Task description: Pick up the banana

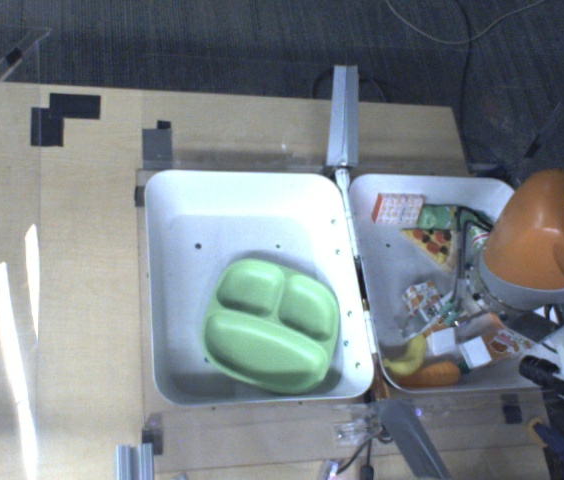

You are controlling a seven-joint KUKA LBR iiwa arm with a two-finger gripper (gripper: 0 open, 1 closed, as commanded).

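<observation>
The yellow banana (406, 355) lies curved in the right bin's (382, 268) near left corner, against an orange carrot-like item (432, 374). My gripper (450, 310) hangs over the middle of that bin, below the arm's orange band (534, 236). It stands up and to the right of the banana, a short way apart from it. The arm's bulk hides the bin's right half.
The left bin (177, 268) holds a green divided plate (270, 324). In the right bin, a red-and-white box (397, 208), a green packet (442, 218), a pizza-slice toy (432, 244) and small white blocks (475, 352) lie around the gripper. A metal post (343, 118) stands between the bins.
</observation>
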